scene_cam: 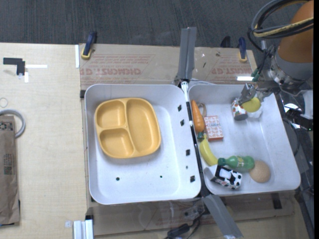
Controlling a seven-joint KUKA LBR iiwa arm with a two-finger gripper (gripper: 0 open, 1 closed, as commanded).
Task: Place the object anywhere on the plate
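Two white bins (99, 183) sat on the worktop; the yellow plate (128, 127) lay in the left one, while the jaws (247, 99) were clamped on a lemon (252, 105).

Arm (294, 39) big, round, grey. Wide orange band (301, 19) wraps it, well above fingers. Thick black cables (271, 14) loop in big ring beside orange band, thin yellow line running along them. Below band, grey wrist part, lighter, metal-looking, with small dark bits. Tiny green spot on wrist just above fingers. Fingers (247, 94) short, silver-grey, shiny, at end of arm. More dark cables and black parts hang behind fingers, along arm's lower side.
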